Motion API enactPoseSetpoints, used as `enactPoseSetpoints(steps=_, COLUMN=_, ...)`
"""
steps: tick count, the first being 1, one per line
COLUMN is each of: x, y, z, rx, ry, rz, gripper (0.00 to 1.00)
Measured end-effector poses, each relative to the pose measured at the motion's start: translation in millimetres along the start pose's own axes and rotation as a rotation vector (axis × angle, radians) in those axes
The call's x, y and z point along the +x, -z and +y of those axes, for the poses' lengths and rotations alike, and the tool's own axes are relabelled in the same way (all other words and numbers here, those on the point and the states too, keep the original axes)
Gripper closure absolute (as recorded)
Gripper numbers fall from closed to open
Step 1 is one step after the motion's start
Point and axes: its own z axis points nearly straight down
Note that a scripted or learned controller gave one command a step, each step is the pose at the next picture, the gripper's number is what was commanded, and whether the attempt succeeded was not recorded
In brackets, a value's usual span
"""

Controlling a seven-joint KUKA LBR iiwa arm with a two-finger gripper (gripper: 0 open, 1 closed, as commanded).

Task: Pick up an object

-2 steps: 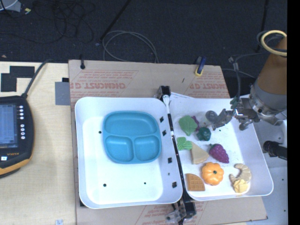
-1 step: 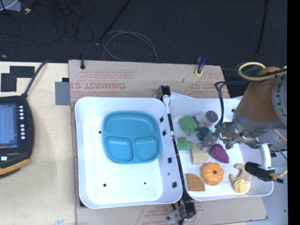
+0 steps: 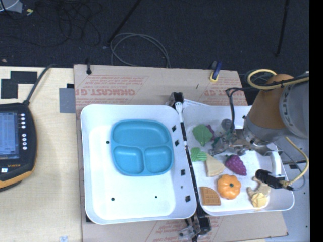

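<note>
Seven toys: lying together in the right bin [image 3: 287,203], all of them candidates for picking.
Purple grapes [image 3: 235,164]: sitting mid-bin, just below the gripper and apparently touching nothing above.
Green leafy piece [image 3: 203,133]: resting at the upper left of the bin, beside the gripper's reach.
Small green ridged piece [image 3: 198,155]: lying against the bin's left wall.
Pale wedge [image 3: 214,166]: lying between the ridged piece and the grapes.
Orange pumpkin [image 3: 229,186]: sitting below the wedge, near the front wall.
Waffle-like brown piece [image 3: 209,195]: lying just left of the pumpkin.
Cream lumpy piece [image 3: 259,197]: resting in the lower right corner.
Gripper [image 3: 223,144]: hanging low over the middle of the right bin, above the grapes; I cannot tell its state, nor whether anything is caught in it.
Arm [image 3: 270,112]: reaching in from the right, its orange band showing.
Left bin [image 3: 96,185]: holding a blue divided plate [image 3: 142,147].
Worktop [image 3: 30,205]: carrying a control pendant [image 3: 14,141] at far left.
</note>
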Motion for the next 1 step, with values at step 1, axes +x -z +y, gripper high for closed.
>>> enactPoseSetpoints(steps=1, x=-10.5, y=2.6, z=-49.6, rx=0.004, ry=-0.003, rz=0.002, gripper=0.00)
